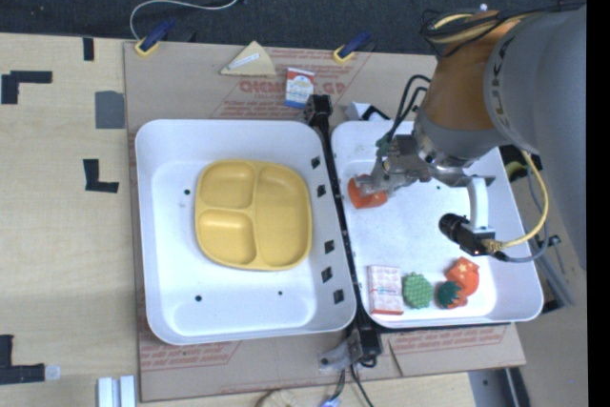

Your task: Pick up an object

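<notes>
The orange toy [366, 194], probably light and slick, sits under the tool [383, 174]; whether it's pinched, I cannot tell.

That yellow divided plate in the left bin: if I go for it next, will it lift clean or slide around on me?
The yellow plate looks like stiff moulded plastic, so it probably won't flex. It lies flat in the left bin, with its low rounded rim the likely grip point; a push may just slide it. Its smooth, slightly glossy surface suggests it could slip from the gripper.
</notes>
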`<state>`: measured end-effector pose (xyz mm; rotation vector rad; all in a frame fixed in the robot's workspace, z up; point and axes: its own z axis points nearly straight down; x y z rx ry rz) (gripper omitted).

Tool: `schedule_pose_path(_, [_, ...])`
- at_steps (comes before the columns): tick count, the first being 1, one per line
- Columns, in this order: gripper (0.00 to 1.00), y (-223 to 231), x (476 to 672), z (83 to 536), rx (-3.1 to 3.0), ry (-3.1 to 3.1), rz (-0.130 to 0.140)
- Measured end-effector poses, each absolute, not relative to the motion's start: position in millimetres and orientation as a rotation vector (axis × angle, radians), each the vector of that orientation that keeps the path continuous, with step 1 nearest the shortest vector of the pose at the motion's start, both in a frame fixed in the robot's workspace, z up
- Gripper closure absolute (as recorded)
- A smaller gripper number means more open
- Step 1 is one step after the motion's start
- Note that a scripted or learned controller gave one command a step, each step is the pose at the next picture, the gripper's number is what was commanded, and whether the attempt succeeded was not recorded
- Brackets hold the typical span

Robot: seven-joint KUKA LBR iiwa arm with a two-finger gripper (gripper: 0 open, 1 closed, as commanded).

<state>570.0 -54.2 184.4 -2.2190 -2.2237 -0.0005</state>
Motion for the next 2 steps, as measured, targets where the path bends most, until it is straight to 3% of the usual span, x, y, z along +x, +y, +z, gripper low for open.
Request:
schedule_pose_path(1, [1.00,-46,577.9,213,-2.219,-2.223,0.002])
schedule_pose_path(2, [1.00,-1,604.6,183,-2.218,-2.222,0.003])
